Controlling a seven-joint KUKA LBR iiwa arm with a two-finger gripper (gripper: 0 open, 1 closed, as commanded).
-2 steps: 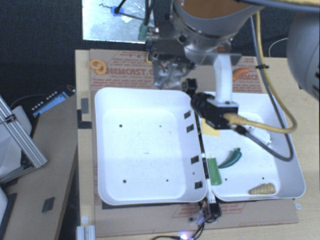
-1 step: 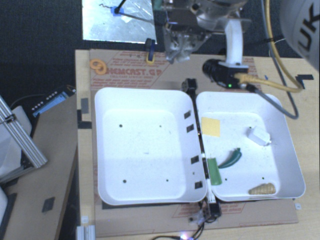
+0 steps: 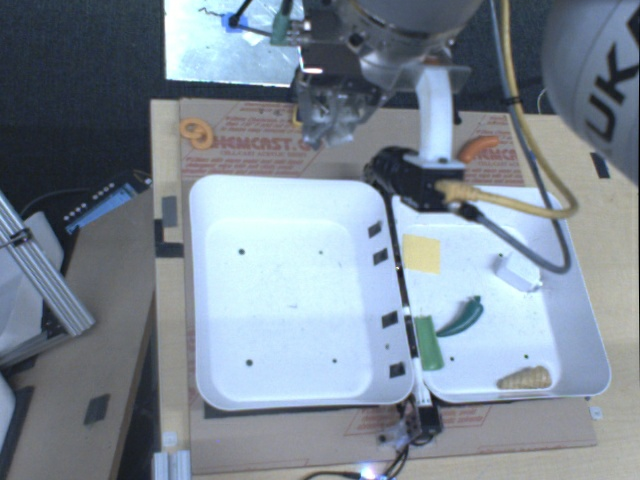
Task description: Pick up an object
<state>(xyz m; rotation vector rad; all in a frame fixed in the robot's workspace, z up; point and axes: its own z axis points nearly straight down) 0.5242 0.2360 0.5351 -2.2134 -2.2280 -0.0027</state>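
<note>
Gripper hangs above the bench behind the left bin, its state impossible to tell.

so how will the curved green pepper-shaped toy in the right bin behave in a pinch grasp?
The curved green pepper-shaped toy looks small and thin, so probably light. Its tapered, bent shape may pivot or slide out between the fingers unless it is gripped across the thicker middle. It lies flat on the right white bin, so it seems unlikely to roll.
</note>
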